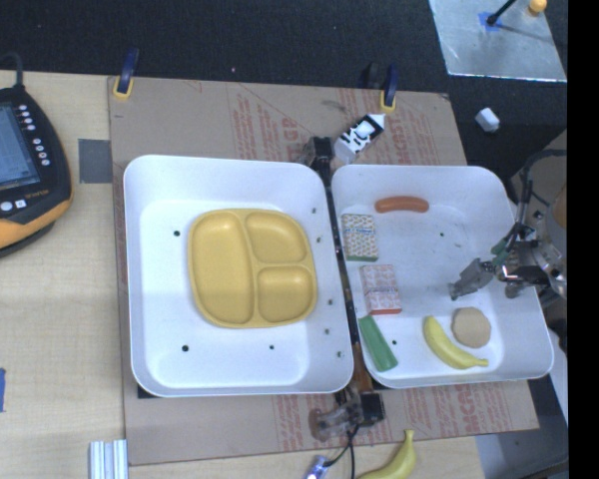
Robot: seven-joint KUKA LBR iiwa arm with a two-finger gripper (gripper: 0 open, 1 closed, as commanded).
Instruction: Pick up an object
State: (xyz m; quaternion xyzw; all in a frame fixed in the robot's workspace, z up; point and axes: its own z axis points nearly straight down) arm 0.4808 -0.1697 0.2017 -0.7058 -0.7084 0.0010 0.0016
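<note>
Camera view shows you the gripper (469,285) empty (fingers slightly parted) above the right bin (434,242); the banana (451,347) remains unpicked.

Fixed overhead slant onto both bins (230,173)

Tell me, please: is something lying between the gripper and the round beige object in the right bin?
Nothing visible does. The gripper is over the right bin, just up and left of the round beige object, with bare white floor between them. The banana lies on the object's far side, lower left.
</note>
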